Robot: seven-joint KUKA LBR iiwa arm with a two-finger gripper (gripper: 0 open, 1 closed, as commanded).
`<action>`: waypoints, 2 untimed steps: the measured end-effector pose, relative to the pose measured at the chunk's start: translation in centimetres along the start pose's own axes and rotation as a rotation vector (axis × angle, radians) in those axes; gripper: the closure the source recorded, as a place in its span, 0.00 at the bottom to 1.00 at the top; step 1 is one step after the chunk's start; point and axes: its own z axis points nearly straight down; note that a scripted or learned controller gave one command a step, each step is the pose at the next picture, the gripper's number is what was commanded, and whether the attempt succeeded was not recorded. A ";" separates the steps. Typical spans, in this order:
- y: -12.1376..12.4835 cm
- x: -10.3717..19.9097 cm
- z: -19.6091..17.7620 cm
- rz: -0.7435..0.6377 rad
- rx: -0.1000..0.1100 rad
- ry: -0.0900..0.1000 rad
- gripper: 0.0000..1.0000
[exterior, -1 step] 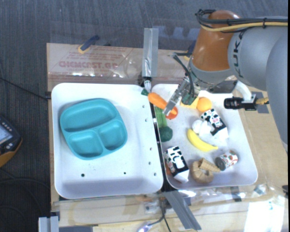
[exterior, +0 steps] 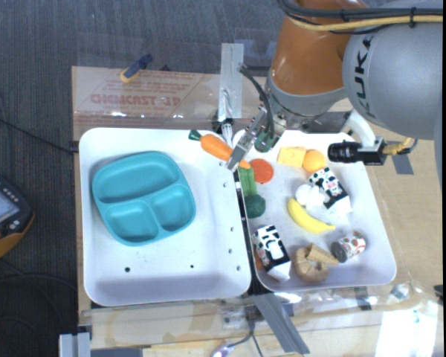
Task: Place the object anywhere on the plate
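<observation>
where bins meet, carrot (exterior: 216, 147) beside pincer (exterior: 245, 144)

A: Floor covering?
B: Dark grey carpet (exterior: 97, 21), ribbed weave, evenly lit.
A: Furniture?
B: One desk (exterior: 420, 199), light brown board top, metal bracket (exterior: 279, 322) at front edge. Black cable (exterior: 15, 121) trailing across the carpet, left side.

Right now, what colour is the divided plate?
Turquoise blue plate, seen in the camera view.
</observation>
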 end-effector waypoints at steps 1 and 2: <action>6.8 3.1 10.0 -0.185 0.002 0.002 1.00; 6.8 3.1 9.9 -0.185 0.001 0.001 0.00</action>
